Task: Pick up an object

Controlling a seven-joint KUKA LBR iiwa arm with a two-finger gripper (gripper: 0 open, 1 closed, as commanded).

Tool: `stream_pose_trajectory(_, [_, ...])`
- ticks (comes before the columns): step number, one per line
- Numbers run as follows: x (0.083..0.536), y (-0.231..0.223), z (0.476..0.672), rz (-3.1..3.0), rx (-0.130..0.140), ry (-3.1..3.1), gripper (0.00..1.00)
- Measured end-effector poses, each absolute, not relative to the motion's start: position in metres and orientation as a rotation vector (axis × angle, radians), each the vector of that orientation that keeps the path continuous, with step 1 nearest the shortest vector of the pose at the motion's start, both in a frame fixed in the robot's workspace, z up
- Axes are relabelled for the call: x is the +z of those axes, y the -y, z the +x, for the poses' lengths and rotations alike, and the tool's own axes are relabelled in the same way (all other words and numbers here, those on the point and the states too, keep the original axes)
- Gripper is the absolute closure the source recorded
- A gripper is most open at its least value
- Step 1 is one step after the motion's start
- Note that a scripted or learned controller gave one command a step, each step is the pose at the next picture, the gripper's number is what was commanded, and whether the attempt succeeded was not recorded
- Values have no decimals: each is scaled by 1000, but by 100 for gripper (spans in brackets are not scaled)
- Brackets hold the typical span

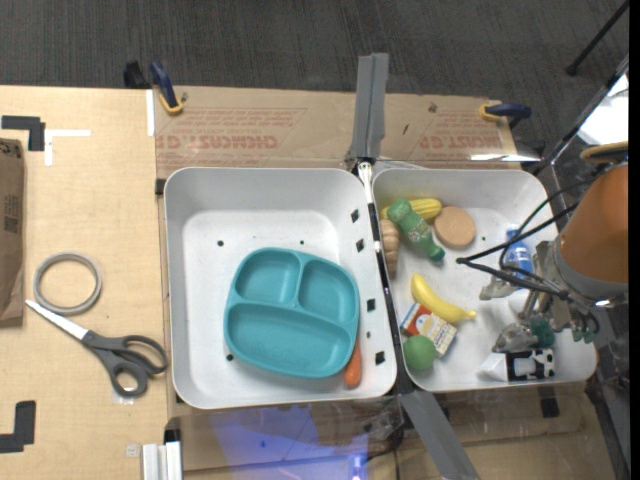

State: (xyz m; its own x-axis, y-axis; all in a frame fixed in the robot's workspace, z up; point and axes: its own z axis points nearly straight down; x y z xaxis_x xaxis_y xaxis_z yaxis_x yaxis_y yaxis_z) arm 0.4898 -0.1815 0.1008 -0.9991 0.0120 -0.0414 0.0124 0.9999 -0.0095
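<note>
Pincer [524, 336] hangs low over the right bin's [470, 380] near right corner; can't tell if it's open or shut, w/ a black-and-white item [530, 364] just below it. To its left lie a banana [438, 301], a small carton [430, 328] & a green ball [419, 353]; a tan disc [456, 228] sits up-left. Further left, the other bin [190, 268] holds a teal divided plate [292, 312] w/ a carrot [352, 368] at its edge.

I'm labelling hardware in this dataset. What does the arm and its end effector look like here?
The arm has a rounded orange section at the right edge. Below it, the end effector is grey metal with greenish parts and a small black-and-white patterned piece. Thin black cables run across the right bin.
</note>
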Motion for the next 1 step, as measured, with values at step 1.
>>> stream_pose_trajectory(1, [92,118,532,42,1,-3138,0])
